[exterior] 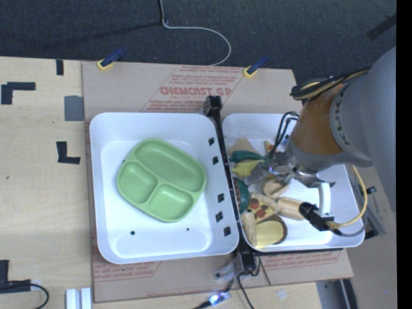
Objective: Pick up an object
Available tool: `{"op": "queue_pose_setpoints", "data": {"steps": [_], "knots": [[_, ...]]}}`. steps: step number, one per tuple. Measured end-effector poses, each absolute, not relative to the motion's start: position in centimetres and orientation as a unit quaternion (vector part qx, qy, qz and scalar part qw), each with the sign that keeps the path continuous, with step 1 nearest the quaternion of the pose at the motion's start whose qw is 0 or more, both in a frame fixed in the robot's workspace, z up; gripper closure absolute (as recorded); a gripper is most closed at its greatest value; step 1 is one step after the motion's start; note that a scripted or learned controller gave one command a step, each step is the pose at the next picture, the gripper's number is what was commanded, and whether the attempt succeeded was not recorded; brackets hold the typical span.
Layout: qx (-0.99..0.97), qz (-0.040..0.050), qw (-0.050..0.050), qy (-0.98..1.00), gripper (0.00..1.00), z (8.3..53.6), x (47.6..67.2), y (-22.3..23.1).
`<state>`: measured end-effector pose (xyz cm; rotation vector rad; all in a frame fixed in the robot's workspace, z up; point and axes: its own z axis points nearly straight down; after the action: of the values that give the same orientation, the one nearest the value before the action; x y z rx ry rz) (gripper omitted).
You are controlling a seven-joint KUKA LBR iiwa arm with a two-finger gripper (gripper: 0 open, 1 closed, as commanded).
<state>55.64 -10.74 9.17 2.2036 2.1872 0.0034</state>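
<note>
The right bin [335, 240] holds a heap of toy food along its left side: a yellow and teal piece [246, 161], a pizza slice [256, 206], a tan roll [290, 206] and a brown-and-yellow piece [267, 232]. My gripper [273, 174] hangs low over this heap, its dark fingers reaching among the pieces near the yellow one. The wrist and grey arm cover the bin's right half. I cannot make out whether anything sits between the fingers.
The left bin [106, 172] contains a green divided plate [161, 179]. A black divider clip [213, 105] sits between the bins at the back. Cables run along the arm and across the dark floor behind the bench.
</note>
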Motion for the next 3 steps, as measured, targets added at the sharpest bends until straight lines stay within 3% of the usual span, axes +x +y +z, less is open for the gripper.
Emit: {"op": "queue_pose_setpoints", "data": {"steps": [1,2,3], "knots": [[0.706,0.0022,0.001,0.709,0.0,19.1,51.1,-6.1],[0.706,0.004,0.004,0.709,0.0,32.0,48.4,-4.9],[0.706,0.0062,0.007,0.708,0.0,49.6,48.5,-5.0]]}}
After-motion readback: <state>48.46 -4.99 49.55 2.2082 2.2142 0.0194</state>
